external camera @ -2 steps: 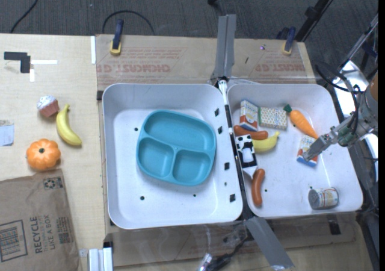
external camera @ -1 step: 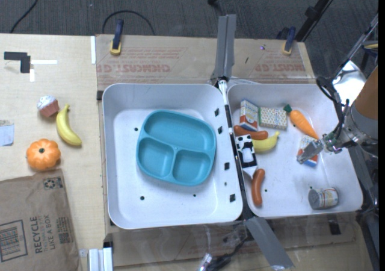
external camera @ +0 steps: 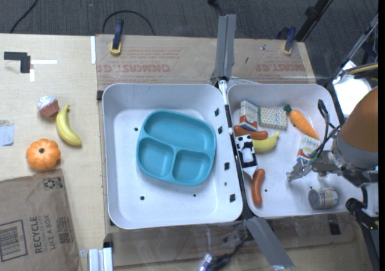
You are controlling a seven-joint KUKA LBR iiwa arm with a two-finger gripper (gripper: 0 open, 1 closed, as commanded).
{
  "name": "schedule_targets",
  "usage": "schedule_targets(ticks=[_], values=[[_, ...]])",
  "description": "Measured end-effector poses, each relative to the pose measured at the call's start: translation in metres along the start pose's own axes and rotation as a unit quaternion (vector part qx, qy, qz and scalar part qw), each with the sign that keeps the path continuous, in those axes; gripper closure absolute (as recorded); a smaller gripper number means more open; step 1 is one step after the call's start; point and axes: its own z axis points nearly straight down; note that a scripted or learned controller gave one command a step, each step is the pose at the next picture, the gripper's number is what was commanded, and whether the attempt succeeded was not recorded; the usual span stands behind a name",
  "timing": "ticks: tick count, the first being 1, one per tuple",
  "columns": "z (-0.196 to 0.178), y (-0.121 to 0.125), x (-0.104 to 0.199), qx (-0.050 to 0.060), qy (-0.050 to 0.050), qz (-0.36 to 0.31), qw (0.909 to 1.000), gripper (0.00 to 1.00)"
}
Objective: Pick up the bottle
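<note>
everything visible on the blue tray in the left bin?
The blue tray is a rounded, plastic-looking plate in matte turquoise with three compartments: one wide along its upper side, two smaller below. It lies flat, turned slightly askew, near the middle of the left bin, resting on the bin floor. Nothing lies in its compartments, and nothing else touches it.

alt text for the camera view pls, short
The arm's gripper hangs low in the right bin among toy food: a carrot, sausages, a small banana, cartons and a can. The left bin holds a blue divided tray. A banana, a pumpkin and a cupcake lie on the bench at far left.
</note>
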Motion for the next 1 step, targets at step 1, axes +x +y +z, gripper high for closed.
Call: schedule_targets(ticks=[1], values=[[-0.0011,0.0558,-0.0218,-0.001,0.001,0.107,0.9943,0.00]])
